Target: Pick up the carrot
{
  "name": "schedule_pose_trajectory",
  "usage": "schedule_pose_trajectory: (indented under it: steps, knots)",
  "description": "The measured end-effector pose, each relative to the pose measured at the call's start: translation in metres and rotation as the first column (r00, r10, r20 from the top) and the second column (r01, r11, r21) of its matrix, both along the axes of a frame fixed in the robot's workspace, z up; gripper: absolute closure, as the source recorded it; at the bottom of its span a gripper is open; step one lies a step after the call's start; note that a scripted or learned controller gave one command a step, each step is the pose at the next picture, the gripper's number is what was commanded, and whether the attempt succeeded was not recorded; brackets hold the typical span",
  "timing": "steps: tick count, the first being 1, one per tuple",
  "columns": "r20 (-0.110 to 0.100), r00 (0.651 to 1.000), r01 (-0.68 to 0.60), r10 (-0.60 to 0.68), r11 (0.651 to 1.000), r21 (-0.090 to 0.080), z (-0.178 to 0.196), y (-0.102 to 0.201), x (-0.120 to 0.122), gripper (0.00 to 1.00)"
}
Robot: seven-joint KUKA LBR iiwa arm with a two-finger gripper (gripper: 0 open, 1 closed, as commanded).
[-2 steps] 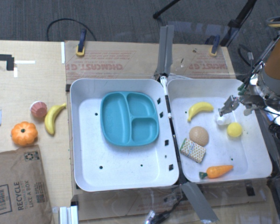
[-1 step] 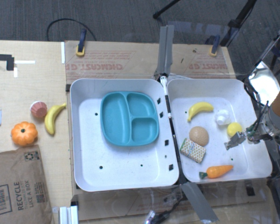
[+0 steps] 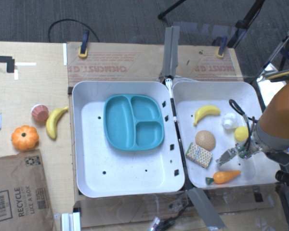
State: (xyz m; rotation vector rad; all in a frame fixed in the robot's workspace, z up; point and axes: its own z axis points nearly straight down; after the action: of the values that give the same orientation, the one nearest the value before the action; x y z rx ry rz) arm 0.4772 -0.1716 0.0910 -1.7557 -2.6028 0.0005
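The carrot [image 3: 223,177], orange with a small green top, lies on its side near the front edge of the right bin [image 3: 265,177]. My gripper [image 3: 229,155] hangs just above and behind it, reaching in from the right on the grey arm [image 3: 274,129]. Nothing is held in the gripper, and there is a small gap between it and the carrot.
The right bin also holds a banana [image 3: 206,112], a brown round potato-like thing [image 3: 205,139], a patterned sponge [image 3: 199,155], a lemon [image 3: 241,133] and a white thing [image 3: 229,121]. A teal divided plate [image 3: 134,121] sits in the left bin. A pumpkin [image 3: 24,137] and another banana [image 3: 55,121] lie on the bench at left.
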Motion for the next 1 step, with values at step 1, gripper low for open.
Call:
schedule_pose_trajectory:
  steps: [1]
  knots:
    - [0.001,1.000,0.004,-0.004,1.000,0.000,0.0087,-0.0006,0.0002,1.00]
